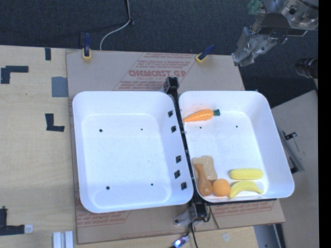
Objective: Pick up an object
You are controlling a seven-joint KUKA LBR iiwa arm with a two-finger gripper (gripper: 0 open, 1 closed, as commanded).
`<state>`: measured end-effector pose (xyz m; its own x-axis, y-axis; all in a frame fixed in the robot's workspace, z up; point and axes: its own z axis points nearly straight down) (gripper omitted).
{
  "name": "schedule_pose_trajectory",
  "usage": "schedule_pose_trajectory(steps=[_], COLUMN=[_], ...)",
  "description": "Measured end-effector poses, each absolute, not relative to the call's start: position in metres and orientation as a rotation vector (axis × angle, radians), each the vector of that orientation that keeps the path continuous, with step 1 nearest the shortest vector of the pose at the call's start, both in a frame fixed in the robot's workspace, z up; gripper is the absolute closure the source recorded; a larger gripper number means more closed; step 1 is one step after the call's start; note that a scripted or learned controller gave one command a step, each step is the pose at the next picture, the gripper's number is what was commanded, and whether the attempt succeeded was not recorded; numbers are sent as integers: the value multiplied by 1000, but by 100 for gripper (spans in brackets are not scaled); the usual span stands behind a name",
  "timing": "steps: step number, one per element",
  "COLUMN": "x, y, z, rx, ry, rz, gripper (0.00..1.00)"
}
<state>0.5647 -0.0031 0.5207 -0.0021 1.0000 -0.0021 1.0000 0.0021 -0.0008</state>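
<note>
The right bin (269, 138) holds a toy carrot (199, 115) near its far left corner. Along its near edge lie a tan bread slice (205, 167), a brown piece (202, 182), an orange ball (221, 188) and two yellow bananas (246, 181). My gripper (247, 49) hangs high above the bench, beyond the right bin's far right corner, well apart from every object. Nothing shows between its fingers.
The left bin (83, 154) sits beside the right one, joined by a black clip strip (177, 138). Both rest on a cardboard sheet (150, 71) held by two clamps at the back. A white cable (116, 30) trails across the dark floor behind.
</note>
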Motion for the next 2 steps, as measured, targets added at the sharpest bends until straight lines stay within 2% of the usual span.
schedule_pose_trajectory(steps=[1, 2], x=[574, 585], y=[45, 139], z=[535, 534], rx=[2216, 2211], ry=[2226, 2234], rz=[1, 1], gripper=[100, 100])
